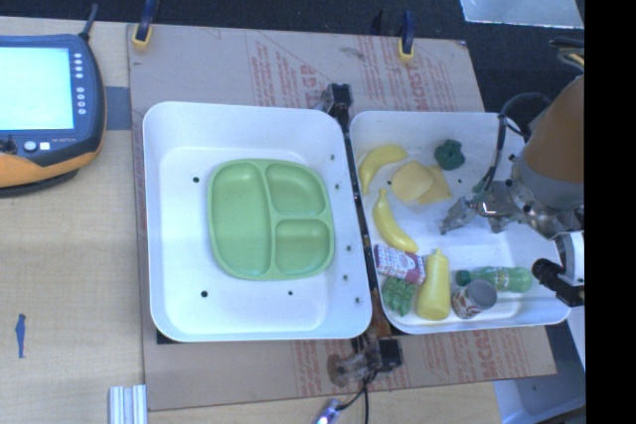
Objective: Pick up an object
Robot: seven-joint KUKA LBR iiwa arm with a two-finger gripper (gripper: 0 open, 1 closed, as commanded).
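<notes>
The pincer [467, 213] hangs low over the right bin [370, 129], metal fingers spread apart with nothing between them, above bare white floor near the bin's right side. Objects crowd that bin's left and near edges: two curved bananas [390, 225], a pale yellow wedge [415, 182], a dark green lump [450, 154], a green bottle [500, 279]. The left bin [164, 213] holds a smooth green divided tray [270, 217].

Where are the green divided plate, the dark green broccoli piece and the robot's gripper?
green divided plate [269, 218], camera view, its middle ridge.
broccoli piece [450, 154], camera view, its top.
gripper [459, 217], camera view, between the fingertips.
</notes>
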